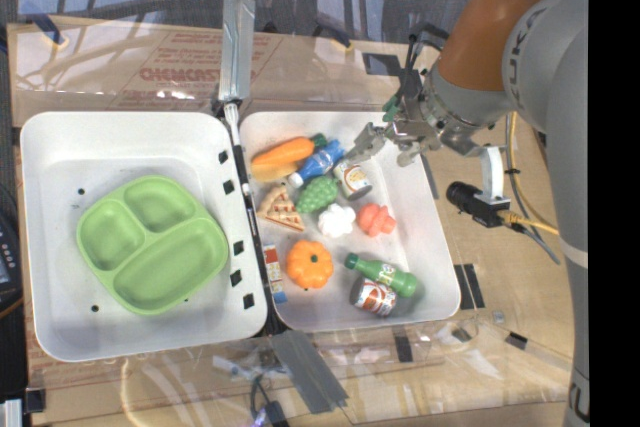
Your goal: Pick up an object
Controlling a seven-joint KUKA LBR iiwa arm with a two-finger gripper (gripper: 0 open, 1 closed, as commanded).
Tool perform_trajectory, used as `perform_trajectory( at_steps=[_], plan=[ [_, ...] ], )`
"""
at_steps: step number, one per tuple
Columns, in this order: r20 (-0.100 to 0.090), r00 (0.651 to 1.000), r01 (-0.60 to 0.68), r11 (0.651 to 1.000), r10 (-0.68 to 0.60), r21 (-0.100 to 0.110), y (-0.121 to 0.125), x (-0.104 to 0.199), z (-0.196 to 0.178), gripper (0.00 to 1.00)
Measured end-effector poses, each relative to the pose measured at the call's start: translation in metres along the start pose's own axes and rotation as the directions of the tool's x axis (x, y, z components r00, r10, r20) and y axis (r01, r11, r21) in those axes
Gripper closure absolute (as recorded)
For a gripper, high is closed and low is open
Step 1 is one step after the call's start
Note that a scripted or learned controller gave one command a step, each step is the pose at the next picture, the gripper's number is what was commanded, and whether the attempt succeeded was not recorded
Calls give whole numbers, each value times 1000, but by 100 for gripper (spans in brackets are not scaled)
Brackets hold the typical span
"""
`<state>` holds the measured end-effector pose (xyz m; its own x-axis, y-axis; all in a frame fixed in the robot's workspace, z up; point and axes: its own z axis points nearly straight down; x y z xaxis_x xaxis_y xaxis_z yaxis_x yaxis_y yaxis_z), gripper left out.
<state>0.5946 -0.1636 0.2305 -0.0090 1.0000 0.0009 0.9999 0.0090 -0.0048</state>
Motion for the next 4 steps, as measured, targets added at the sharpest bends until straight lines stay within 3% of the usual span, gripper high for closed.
perform_trajectory(
  at_steps=[1,2,3,4],
  plan=[
    [0,999,-42,999,42,1,5,-11,31,0],
    [0,998,62,998,-62,-4,-83,44,107,0],
    [7,987,163,987,-163,-13,-114,68,137,0],
    [2,999,35,999,-35,-6,-114,-13,38,0]
  ],
)
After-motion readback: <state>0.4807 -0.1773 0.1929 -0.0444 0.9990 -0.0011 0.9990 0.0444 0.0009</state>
